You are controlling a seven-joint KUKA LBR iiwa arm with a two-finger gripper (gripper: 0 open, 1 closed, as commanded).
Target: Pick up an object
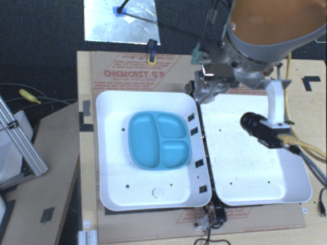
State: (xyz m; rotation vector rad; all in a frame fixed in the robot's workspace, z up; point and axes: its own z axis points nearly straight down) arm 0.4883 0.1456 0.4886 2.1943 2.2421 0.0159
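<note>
We see the plate (158,139) flat in the left bin (110,188); end effector (207,88) sits at the bins' top junction, grip state unclear. Risk: shallow plate rim slips, or collision with bin wall.

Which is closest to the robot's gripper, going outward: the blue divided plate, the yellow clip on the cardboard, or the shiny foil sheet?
From the gripper at the bins' top junction:
1. Blue divided plate, below-left in the left bin, and yellow clip, up-left on the cardboard: too close to call.
2. Foil sheet, farthest, top left.
</note>
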